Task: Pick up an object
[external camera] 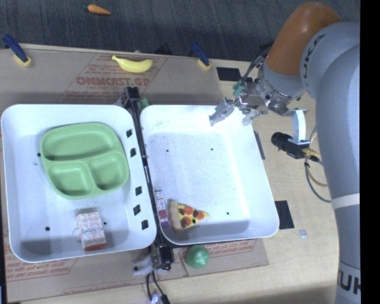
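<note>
A pizza slice point(187, 215) lies in the right bin point(240, 170), near its front left corner. In the left bin point(19, 189) sit a green divided tray point(83, 158) and a small red-and-white packet point(90, 229). My gripper point(233, 114) hangs over the right bin's back right corner, far from the pizza slice. Its fingers point(218, 114) are spread open with nothing between them.
A yellow banana point(132, 63) lies on the cardboard behind the bins. A green ball point(197, 256) rests on the cardboard in front of the right bin. An orange carrot point(99, 9) lies on the dark floor beyond. Blue clamps point(17, 50) grip the cardboard's back edge.
</note>
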Robot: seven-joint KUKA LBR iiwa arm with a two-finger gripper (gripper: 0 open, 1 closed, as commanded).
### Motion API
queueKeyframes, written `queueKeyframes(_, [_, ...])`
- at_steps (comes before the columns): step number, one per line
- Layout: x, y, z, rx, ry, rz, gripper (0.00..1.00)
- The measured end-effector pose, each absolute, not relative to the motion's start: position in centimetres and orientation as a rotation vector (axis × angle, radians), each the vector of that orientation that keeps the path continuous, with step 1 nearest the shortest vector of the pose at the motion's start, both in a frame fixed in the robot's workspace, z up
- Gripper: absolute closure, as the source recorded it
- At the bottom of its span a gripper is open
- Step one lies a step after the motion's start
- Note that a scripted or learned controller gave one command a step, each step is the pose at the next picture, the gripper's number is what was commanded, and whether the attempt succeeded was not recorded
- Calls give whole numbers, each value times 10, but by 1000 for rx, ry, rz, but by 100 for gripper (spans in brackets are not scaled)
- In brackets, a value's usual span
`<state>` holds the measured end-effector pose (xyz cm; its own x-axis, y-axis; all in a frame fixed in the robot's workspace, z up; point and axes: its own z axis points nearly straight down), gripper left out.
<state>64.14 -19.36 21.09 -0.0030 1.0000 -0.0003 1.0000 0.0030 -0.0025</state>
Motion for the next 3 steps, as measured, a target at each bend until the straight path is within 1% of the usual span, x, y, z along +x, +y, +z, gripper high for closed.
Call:
queueKeyframes(1, [656,-172,91,-2212,-2226,3,0])
queueKeyframes(2, [657,-172,103,-2209,-2230,2,100])
queueKeyframes(3, [658,-84,194,-2214,-2227,-4,100])
